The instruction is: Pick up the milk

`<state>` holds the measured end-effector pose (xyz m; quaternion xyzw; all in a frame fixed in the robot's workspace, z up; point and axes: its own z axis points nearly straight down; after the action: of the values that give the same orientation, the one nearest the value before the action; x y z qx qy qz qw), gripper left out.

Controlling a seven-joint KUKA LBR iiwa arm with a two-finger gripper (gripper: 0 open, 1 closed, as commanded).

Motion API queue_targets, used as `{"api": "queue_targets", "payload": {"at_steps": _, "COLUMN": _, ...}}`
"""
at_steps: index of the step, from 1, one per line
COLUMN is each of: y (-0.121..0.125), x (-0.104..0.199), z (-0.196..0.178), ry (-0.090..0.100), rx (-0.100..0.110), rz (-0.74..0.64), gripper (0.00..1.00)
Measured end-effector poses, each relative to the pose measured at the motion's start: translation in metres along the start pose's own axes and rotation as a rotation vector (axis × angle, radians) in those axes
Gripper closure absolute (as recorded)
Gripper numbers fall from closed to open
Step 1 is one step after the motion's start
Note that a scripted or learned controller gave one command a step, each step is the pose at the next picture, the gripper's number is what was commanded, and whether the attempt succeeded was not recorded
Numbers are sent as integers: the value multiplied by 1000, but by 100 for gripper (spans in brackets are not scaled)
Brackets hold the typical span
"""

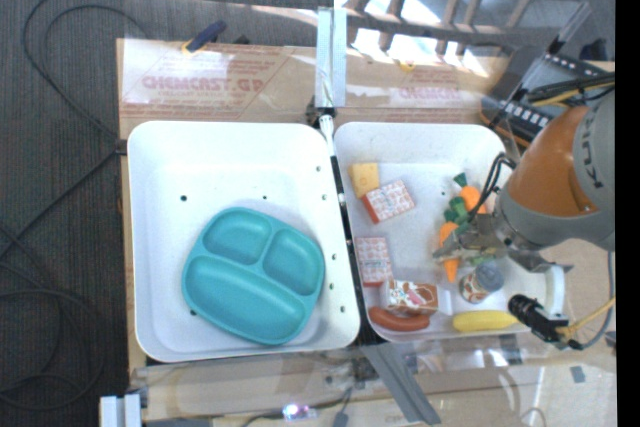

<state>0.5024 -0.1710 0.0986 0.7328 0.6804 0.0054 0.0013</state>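
Three small cartons lie in the right bin (420, 147), and I cannot tell for certain which one is the milk. A white carton with red and brown print (411, 297) lies near the front edge, just above a sausage (398, 320). Two red-checked cartons lie further left, one at the middle (374, 260) and one behind it (388, 201). My gripper (468, 247) hangs low at the bin's right side, over an orange carrot (448, 237) and beside a small can (478, 283). It is to the right of all three cartons and touches none of them.
A yellow cheese block (365, 177) sits at the right bin's back left. A green vegetable (460, 207) lies behind the gripper and a banana (484, 320) in front of it. The left bin (160, 165) holds a teal divided plate (255, 273). The arm's orange band (555, 170) overhangs the bin's right wall.
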Motion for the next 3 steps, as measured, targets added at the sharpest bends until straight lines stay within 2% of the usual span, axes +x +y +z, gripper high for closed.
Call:
{"api": "queue_targets", "payload": {"at_steps": 1, "y": 0, "x": 3, "z": 0, "ry": 5, "rx": 4, "rz": -4, "gripper": 0}}
{"api": "queue_targets", "payload": {"at_steps": 2, "y": -15, "x": -44, "z": -58, "ry": -6, "rx": 11, "rz": -137, "gripper": 0}}
{"api": "queue_targets", "payload": {"at_steps": 3, "y": -19, "x": 45, "z": 9, "ry": -12, "rx": -1, "rz": -22, "gripper": 0}}
